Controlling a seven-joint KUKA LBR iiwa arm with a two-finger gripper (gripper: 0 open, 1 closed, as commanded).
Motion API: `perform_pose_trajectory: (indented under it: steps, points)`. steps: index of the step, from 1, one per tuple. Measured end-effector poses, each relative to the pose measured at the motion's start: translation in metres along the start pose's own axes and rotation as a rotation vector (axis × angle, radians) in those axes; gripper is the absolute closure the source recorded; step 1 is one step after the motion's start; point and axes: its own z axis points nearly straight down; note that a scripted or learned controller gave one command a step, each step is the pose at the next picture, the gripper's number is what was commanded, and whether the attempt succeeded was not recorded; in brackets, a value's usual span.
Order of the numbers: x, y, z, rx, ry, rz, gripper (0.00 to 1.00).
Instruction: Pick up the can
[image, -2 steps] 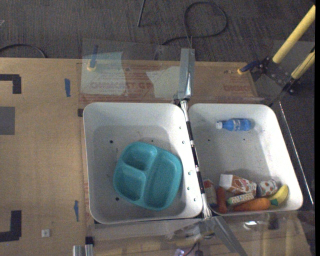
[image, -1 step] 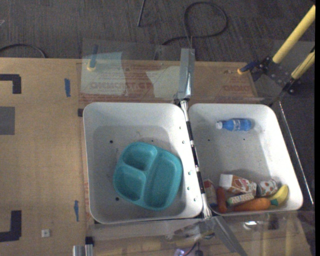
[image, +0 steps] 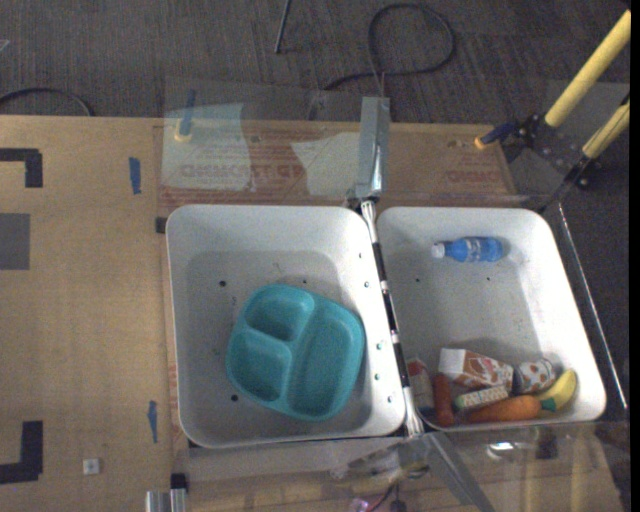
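1. Claw: can't tell whether it is spread or pressed together, and can't place the can against it.
2. Can (image: 535, 375): in the right bin (image: 560, 270), near corner, packed into a pile, touching the banana (image: 563, 390) on its right and the carton (image: 480, 370) on its left.
3. Can's long axis: too small and crowded to tell which way it points.
4. Same pile: carrot (image: 505, 408) lying left-right just in front of the can.
5. Blue bottle (image: 470, 249) lies well apart at the bin's far side, cap to the left.
6. Left bin (image: 200, 250) holds a teal divided plate (image: 295, 350).
7. Worktop (image: 80, 300): tan board with blue tape bits (image: 135, 175) and black corner marks.
8. Beyond: grey carpet, black cable (image: 410, 40), yellow-handled clamps (image: 590, 70) top right.
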Motion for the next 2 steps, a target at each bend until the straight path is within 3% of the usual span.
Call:
perform_pose_trajectory:
  steps: [1,2]
  points:
    - [-0.0104,0.0149,0.0003,-0.001,-0.002,-0.002,1.0]
    - [-0.0097,0.0137,0.0004,-0.001,-0.001,0.074,1.0]
